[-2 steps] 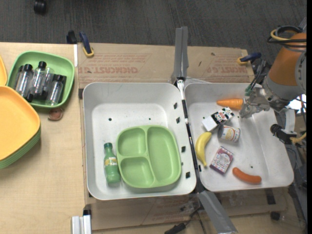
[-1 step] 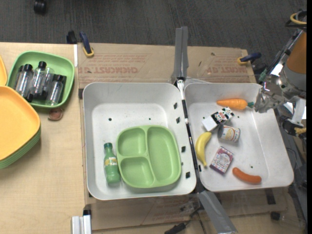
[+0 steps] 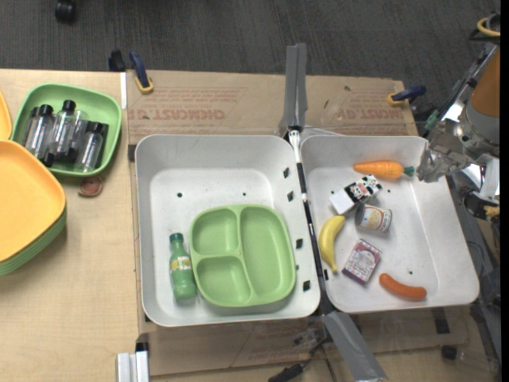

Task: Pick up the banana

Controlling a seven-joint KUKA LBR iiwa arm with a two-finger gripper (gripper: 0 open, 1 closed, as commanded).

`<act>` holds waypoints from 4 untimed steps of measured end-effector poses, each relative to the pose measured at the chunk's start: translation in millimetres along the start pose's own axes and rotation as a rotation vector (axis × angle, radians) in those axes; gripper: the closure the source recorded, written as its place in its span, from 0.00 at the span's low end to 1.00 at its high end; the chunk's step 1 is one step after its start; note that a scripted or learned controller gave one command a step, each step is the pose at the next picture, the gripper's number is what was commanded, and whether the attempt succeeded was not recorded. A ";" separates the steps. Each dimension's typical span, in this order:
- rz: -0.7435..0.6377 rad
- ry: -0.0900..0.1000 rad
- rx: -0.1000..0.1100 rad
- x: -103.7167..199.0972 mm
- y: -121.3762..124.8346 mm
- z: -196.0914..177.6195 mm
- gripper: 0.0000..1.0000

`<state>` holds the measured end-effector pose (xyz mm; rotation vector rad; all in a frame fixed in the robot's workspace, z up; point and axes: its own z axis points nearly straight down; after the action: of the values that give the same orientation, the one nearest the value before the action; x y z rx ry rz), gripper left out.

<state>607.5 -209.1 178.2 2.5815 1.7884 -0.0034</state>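
A yellow banana (image 3: 330,240) lies in the right bin (image 3: 445,237), close to its left wall, running top to bottom with a slight curve. My gripper (image 3: 430,168) hangs at the bin's upper right rim, far to the right of the banana and just right of the carrot's green tip. Nothing is between the gripper and the banana except other small items.
The right bin also holds an orange carrot (image 3: 378,168), a black-and-white toy (image 3: 362,189), a small can (image 3: 374,218), a purple packet (image 3: 361,261) and a sausage (image 3: 402,287). The left bin (image 3: 159,173) holds a green divided tray (image 3: 242,255) and a green bottle (image 3: 181,267).
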 end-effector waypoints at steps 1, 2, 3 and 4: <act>-0.002 -0.001 0.000 -0.9 0.2 -8.4 1.00; -0.003 -0.002 0.001 -2.1 0.4 -16.4 1.00; 0.415 0.000 0.002 13.1 32.2 -57.7 1.00; 0.425 0.001 0.003 -3.1 10.8 86.9 1.00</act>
<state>616.4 -215.9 91.2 2.9031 1.2039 -0.0040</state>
